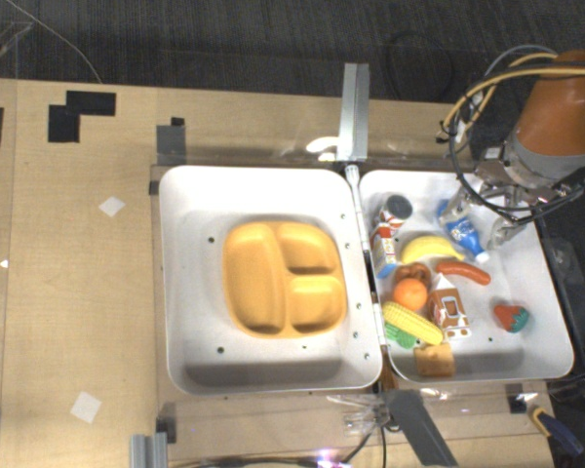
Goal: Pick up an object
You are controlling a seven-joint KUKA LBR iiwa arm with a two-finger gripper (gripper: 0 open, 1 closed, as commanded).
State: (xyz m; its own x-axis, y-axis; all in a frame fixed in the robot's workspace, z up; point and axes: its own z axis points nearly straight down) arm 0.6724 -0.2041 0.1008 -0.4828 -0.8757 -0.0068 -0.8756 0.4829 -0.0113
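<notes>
My gripper (482, 218) hangs over the back of the right bin (551, 305), below the orange band of the arm (556, 115). Its two fingers stand apart, open, one at the left (456, 207) and one at the right (506, 229). A blue and white packet (465, 232) lies on the bin floor between and just below them; I see no grip on it. Close by are a yellow banana (429, 250), a red sausage (461, 273) and a red strawberry (510, 317).
The right bin also holds a dark can (398, 206), a red and white bottle (387, 237), an orange (409, 293), corn (412, 322), a small carton (448, 310) and a bread piece (434, 359). The left bin (190, 261) holds a yellow divided tray (283, 276).
</notes>
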